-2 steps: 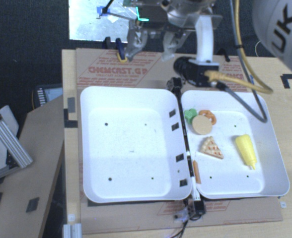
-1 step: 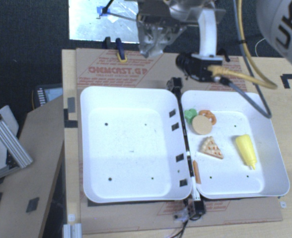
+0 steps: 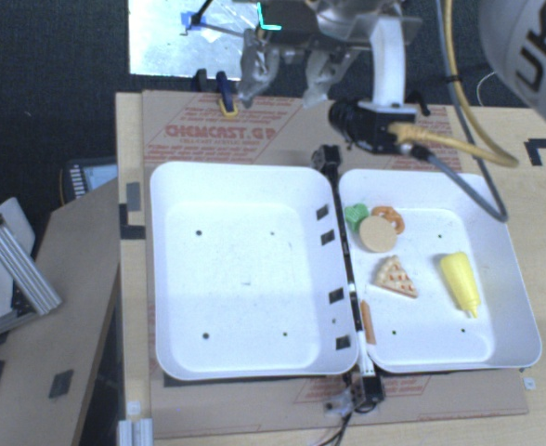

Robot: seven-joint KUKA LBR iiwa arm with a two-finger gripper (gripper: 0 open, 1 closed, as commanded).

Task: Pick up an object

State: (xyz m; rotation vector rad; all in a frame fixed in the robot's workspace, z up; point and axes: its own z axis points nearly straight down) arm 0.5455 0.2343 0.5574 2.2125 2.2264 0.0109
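Hovering high behind the bins, silver two-finger gripper (image 3: 287, 74) has fingers spread, nothing between them. Right shallow white plastic bin (image 3: 505, 328) holds the candidates: yellow toy corn cob (image 3: 461, 282), tan round disc (image 3: 379, 234) touching a small green piece (image 3: 357, 216), and orange pizza wedge (image 3: 396, 278). Left shallow white bin (image 3: 171, 342) alongside.

My view is evenly and brightly lit from above, with a cool bluish cast. The white bins (image 3: 236, 277) nearly wash out and carry only faint shadows. The picture is soft and grainy, and my arm (image 3: 533, 35) blurs at far right.
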